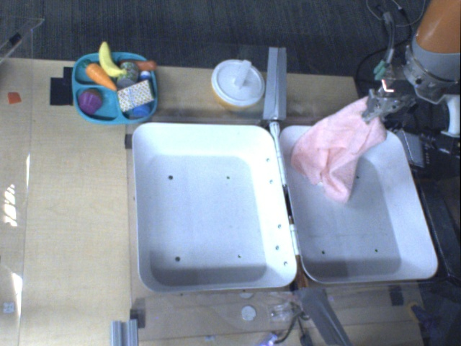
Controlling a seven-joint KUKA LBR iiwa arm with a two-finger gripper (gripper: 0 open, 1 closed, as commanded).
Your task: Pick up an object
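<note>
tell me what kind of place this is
Likely a robot grasping test bench in a lab: two white bins side by side, a gripper lifting a pink cloth, and a tray of toy food.

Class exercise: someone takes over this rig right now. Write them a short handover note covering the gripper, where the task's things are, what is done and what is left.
Gripper: over the far right corner of the right bin, its jaws shut on the top edge of the pink cloth.
Cloth: hanging from that grip, draped down and left, its lower folds at the bin floor.
Left bin: not involved.
Done: cloth grasped and partly lifted.
Left: raise it until the whole cloth is clear of the bin; watch that the grip on the edge does not slip.
</note>
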